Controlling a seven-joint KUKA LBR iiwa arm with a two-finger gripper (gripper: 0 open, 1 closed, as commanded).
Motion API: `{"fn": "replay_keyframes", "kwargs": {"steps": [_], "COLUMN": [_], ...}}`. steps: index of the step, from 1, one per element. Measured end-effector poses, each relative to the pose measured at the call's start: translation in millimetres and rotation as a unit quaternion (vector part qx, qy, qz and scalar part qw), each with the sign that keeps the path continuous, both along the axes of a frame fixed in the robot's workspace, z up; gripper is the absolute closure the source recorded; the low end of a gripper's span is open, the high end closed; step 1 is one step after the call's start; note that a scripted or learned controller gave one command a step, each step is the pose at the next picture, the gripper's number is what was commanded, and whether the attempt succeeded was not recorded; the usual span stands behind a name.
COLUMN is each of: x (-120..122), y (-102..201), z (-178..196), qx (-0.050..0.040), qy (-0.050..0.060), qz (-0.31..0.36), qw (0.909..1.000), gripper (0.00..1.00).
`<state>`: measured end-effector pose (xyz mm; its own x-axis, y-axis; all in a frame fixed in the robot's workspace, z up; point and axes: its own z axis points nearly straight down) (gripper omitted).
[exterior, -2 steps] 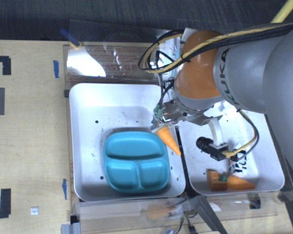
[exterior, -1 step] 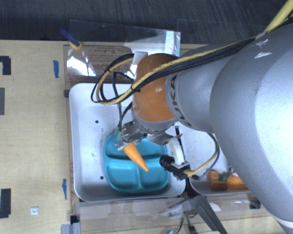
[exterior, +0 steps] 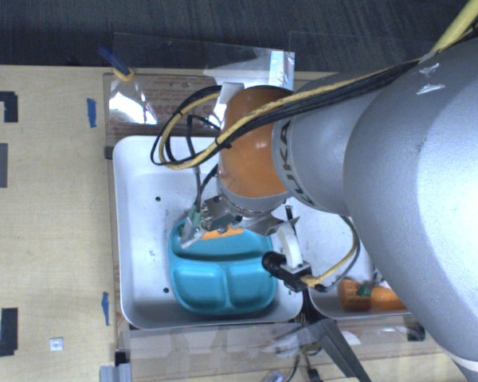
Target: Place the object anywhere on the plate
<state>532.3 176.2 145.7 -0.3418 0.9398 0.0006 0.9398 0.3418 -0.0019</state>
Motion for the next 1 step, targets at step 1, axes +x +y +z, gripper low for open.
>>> {"fn": "replay_keyframes", "kwargs": {"steps": [1], "x": [22.1], "y": [36.2], "z": [79.9], "qx": [0.0016], "qy": [-0.004], "qz": [-0.015], "qw": [0.9999], "gripper": [0.00]}}
